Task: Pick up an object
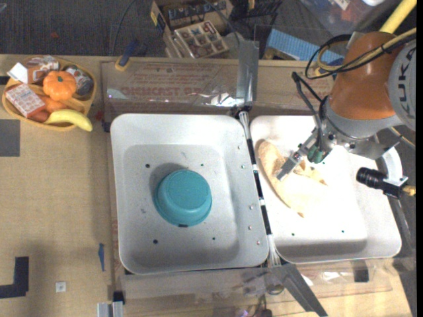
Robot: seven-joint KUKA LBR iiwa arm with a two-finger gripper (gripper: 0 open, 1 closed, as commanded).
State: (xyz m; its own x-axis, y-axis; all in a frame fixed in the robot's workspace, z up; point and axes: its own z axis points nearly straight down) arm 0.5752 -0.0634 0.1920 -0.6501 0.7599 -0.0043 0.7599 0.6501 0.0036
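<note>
My fingers [295, 163] are low in the right bin [344, 243], over the tan flat thing [291, 189] that lies near that bin's left wall. Whether the fingers are spread or clenched: can't tell, and nothing is visibly gripped. The right bin's floor right of the tan thing is bare. Left bin [132, 177]: teal bowl [184, 197] upside down mid-floor, bare floor all round. Fruit basket [46, 94] sits on the bench [53, 210], far left of the bins. Lettering on the clear sheet [172, 90] above the left bin is too blurred to read.

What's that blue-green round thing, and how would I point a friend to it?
Find the two white bins; take the left bin. A teal bowl sits upside down near its middle. It is round and teal, unlike the pale tan, flat thing in the right bin.
</note>
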